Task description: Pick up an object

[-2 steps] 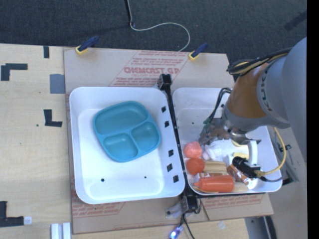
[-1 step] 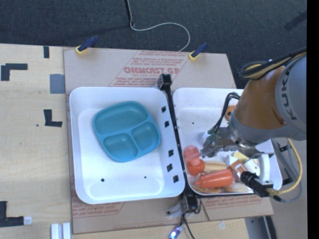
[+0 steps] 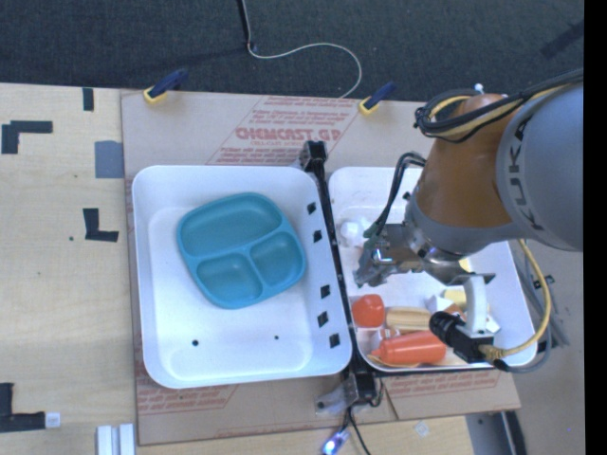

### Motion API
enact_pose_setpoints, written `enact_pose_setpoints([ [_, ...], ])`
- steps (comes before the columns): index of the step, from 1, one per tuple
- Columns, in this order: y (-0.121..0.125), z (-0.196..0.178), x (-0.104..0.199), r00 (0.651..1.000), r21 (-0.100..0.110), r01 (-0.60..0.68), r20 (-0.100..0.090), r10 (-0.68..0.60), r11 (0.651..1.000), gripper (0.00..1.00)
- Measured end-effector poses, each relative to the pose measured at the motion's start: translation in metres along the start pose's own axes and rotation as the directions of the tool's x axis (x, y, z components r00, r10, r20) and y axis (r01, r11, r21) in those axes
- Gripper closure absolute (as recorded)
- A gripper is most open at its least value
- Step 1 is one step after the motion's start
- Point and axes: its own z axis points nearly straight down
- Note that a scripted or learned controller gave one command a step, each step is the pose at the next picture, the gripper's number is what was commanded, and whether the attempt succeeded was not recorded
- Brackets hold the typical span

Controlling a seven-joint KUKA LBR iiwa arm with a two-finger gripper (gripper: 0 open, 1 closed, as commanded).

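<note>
My gripper point(image 3: 373, 265) hangs low over the left part of the right bin point(image 3: 360, 186), under the grey and orange arm. Just below it lies a small red-orange piece point(image 3: 368, 309). A tan stick-like thing point(image 3: 410, 318) lies to the right of that piece, and a longer red-orange object point(image 3: 408, 350) rests by the bin's front wall. A small white thing point(image 3: 351, 228) sits above and left of the gripper. A bit of yellow point(image 3: 456, 297) shows beside the wrist. The arm hides much of the bin's right half.
The left bin point(image 3: 156, 254) holds a blue divided plate point(image 3: 241, 248), tilted toward the back. A black divider point(image 3: 325, 245) runs between the bins. Two small dark specks point(image 3: 195, 342) lie near the left bin's front.
</note>
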Motion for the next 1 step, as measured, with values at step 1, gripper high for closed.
enact_pose_setpoints([
  [1,0.0017,-0.1995,0.0358,1.000,-0.016,-0.002,-0.001,0.002,1.000,1.00],
])
